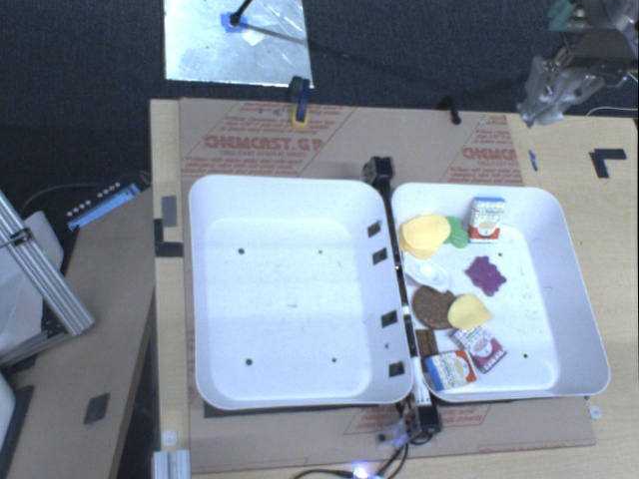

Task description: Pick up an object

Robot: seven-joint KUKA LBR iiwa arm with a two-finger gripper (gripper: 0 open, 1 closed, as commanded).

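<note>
The right bin (571, 297) holds several small objects along its left side. Among them are a yellow round piece (424, 234), a green piece (458, 232) and a small white and red carton (486, 218). Lower down lie a purple piece (485, 273), a brown disc (432, 306), a yellow wedge (468, 312) and two small packets (451, 369). My gripper (544, 93) hangs at the top right, beyond the far edge of the bench and well away from the bins, with nothing visibly in it.
The left bin (290, 287) stands beside the right one, joined by a black divider (399, 287). A shiny foil sheet (238, 28) lies at the back. A yellow and blue clamp (299, 103) sits on the cardboard edge. A metal frame (40, 277) stands at the left.
</note>
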